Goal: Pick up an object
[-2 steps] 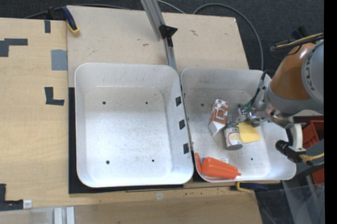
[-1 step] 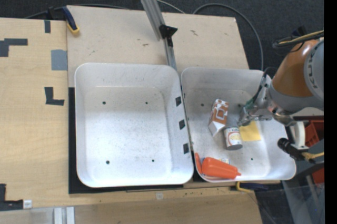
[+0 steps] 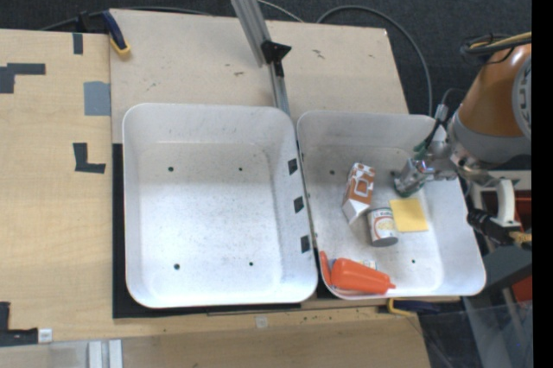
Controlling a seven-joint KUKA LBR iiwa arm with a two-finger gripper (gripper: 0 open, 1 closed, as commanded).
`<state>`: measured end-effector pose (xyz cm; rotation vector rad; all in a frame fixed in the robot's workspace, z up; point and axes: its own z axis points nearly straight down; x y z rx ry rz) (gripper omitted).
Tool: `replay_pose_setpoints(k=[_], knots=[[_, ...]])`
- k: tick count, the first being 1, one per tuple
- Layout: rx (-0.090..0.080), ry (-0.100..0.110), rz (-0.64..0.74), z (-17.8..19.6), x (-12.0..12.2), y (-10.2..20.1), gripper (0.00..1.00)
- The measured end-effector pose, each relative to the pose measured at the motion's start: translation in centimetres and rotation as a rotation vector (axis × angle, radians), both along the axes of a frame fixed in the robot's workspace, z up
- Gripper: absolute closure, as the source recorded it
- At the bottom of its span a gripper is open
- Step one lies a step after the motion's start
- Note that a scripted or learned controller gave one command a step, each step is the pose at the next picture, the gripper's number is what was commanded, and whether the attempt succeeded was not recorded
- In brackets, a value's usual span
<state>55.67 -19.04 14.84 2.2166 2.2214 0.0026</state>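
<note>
The arm (image 3: 497, 103) reached in over the right bin's (image 3: 449, 276) right edge, wrist bent down, its gripper (image 3: 410, 178) low near the far right part of the bin. Whether it was open could not be told. Just beside it lay a yellow block (image 3: 409, 215); a can (image 3: 381, 226), carton (image 3: 359, 189) and orange piece (image 3: 356, 276) lay nearby.

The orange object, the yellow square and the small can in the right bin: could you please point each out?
orange object (image 3: 357, 276), camera view, middle of its body.
yellow square (image 3: 409, 215), camera view, centre of its top face.
small can (image 3: 382, 227), camera view, its side.
</note>
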Motion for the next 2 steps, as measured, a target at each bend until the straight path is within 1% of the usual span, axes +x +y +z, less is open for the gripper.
replay_pose_setpoints(k=[1,2], knots=[[0.000,0.000,0.000,4.8,-0.3,0.9,1.00],[0.000,0.001,0.000,8.3,-0.2,0.9,1.00]])
